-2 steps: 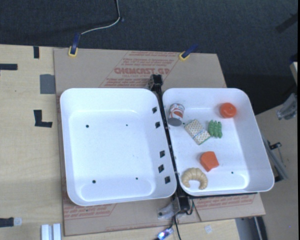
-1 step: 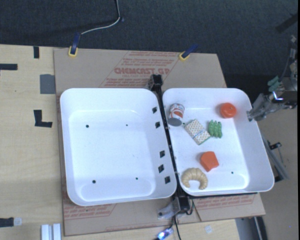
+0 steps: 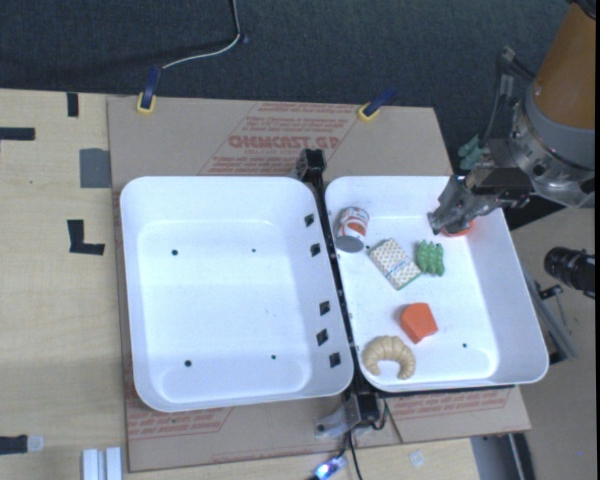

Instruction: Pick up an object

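The grey arm (image 3: 565, 78) with its orange band is seen reaching in over the right bin (image 3: 500, 368), wrist tilted down toward that bin's far right corner. The gripper (image 3: 450, 223) is lowered there, just above a small orange-red object (image 3: 462, 230) partly hidden beneath it; whether it is pinched cannot be told. A croissant (image 3: 390, 356) lies by the near edge, an orange block (image 3: 418, 322) beyond it, a patterned packet (image 3: 394, 263) and small can (image 3: 352, 228) toward the left wall, a green item (image 3: 431, 258) near the gripper.

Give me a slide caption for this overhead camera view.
Claw over an orange object at the right bin's far edge; croissant, can and toys nearby.
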Controlling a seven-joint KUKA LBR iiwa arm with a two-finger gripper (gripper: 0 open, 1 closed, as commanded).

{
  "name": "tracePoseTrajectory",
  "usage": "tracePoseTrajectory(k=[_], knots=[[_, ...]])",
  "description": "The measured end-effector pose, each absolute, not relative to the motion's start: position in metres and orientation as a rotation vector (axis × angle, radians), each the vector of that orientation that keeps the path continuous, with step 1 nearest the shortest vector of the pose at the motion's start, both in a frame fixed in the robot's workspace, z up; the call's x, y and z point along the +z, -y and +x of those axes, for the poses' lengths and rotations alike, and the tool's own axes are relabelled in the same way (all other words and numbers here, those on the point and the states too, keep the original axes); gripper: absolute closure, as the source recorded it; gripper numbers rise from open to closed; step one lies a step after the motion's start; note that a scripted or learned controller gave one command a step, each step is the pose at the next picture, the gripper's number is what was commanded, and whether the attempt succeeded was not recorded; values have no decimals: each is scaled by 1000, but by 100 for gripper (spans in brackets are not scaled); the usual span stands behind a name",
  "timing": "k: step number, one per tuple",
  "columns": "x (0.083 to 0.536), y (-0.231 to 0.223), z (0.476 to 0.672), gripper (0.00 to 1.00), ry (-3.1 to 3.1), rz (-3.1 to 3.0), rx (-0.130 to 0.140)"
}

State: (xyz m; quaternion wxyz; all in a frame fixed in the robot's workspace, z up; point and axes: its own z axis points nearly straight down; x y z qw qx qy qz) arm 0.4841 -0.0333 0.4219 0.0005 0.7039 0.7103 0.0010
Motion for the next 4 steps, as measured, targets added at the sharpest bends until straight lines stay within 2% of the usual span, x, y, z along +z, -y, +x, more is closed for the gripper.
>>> tracePoseTrajectory(k=[1, 2, 3, 4], knots=[[261, 61, 481, 100, -2228, 2234, -21], [408, 3, 493, 100, -2225, 2205, 17], [270, 43, 482, 100, -2223, 2231, -13], [444, 21, 531, 100, -2217, 2205, 21]])
